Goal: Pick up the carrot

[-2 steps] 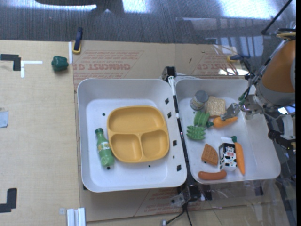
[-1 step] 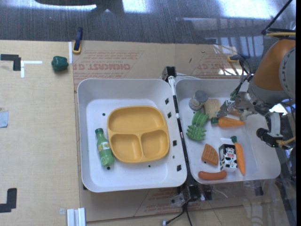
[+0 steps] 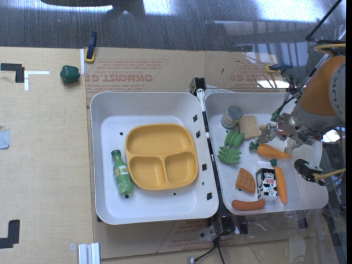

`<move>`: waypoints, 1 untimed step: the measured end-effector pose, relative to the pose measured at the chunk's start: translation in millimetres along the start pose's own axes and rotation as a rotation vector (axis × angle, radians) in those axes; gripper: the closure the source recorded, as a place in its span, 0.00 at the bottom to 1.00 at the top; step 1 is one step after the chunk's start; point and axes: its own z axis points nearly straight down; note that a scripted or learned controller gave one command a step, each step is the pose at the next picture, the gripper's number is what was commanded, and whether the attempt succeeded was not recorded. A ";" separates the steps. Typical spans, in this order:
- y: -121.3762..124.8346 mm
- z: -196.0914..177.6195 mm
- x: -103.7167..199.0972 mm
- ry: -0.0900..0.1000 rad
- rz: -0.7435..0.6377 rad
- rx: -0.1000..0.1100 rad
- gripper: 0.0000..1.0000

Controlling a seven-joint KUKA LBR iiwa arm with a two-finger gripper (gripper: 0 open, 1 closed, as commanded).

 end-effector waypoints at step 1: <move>-42.1 -0.2 -19.7 -0.001 0.157 -0.002 0.00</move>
